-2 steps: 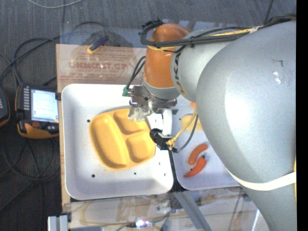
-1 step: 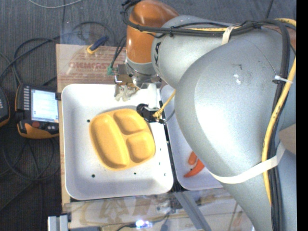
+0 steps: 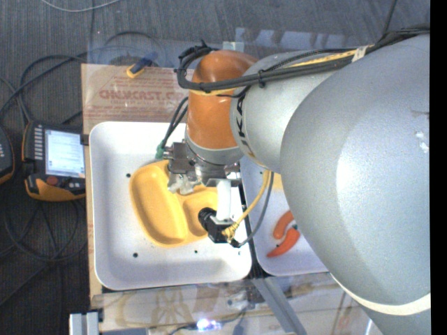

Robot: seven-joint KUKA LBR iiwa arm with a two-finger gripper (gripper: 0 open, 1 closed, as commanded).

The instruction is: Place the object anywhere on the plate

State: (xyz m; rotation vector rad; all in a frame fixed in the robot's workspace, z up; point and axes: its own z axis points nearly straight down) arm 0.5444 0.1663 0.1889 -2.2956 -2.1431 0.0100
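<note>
**Q:** What takes up most of the view?

**A:** A grey arm fills the side from one to five o'clock. Its orange band sits just above centre. Under it, on the bench, lie two shallow white bins. The left bin spans the lower left, and a slice of the right bin shows at about four o'clock.

**Q:** Where is the plate?

**A:** A yellow plate lies in the left bin, near centre, toward seven o'clock. The end effector hangs over the plate's upper right rim.

**Q:** Is it holding anything?

**A:** I cannot tell. The wrist hides it from above, and no object is visible in its grip.

**Q:** And the object?

**A:** An orange item, likely the object, lies in the right bin at four o'clock, well apart from the plate.

**Q:** How far along is the task?

**A:** By my judgement, not done. The visible part of the plate looks bare, so picking up and placing appear to remain.
</note>
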